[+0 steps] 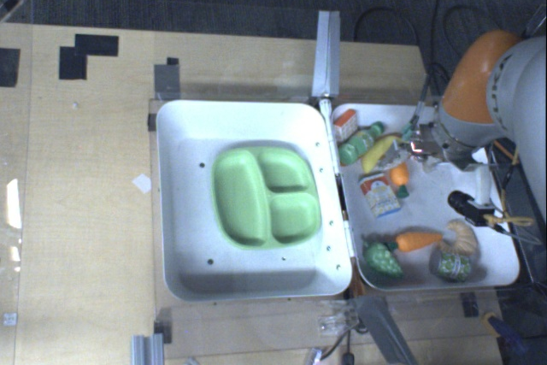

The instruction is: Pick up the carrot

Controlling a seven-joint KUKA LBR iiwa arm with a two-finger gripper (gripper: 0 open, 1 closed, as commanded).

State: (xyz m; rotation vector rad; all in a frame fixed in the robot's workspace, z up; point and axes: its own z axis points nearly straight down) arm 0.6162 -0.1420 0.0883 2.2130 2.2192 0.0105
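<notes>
The carrot (418, 241) is orange and lies flat near the front of the right bin (504, 269). Its tip points right, and a green leafy bunch (382, 260) sits at its left end. My gripper (420, 146) hangs over the back part of the same bin, well behind the carrot and apart from it. It is just right of a yellow banana-like piece (377, 153) and above a small orange fruit (398, 176). Nothing shows held in it.
The right bin also holds a green bottle (356, 146), a red-and-white carton (345, 124), a small printed packet (381, 195), a beige lump (462, 236) and a round green item (453, 267). A green divided plate (265, 194) lies in the left bin (184, 269).
</notes>
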